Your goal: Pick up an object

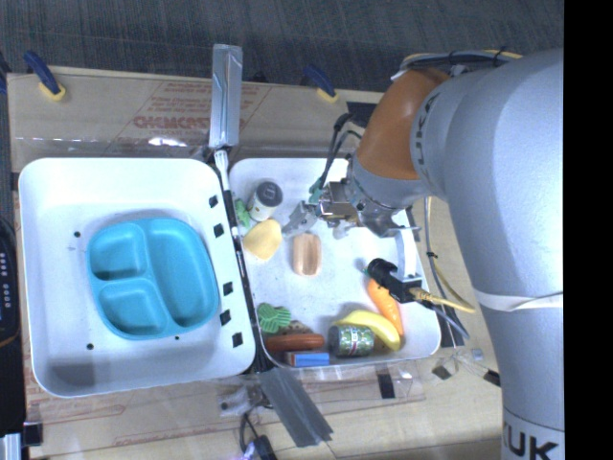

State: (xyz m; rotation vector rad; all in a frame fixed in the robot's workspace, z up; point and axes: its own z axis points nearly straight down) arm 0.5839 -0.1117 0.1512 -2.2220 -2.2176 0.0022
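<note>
A: Pincer [308,216] low in the right bin [421,257], just above the hot dog bun [306,254]; apart or together, cannot tell.

B: Step in hand?

A: Likely the approach. Nothing seen clamped. Next: drop onto the bun, squeeze, lift straight.

B: Any writing?

A: "KUK" on the arm [527,257]; red print on the cardboard [172,121], unreadable.

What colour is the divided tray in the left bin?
The divided tray is light blue, seen clearly in the camera view, lying in the white left bin.
</note>
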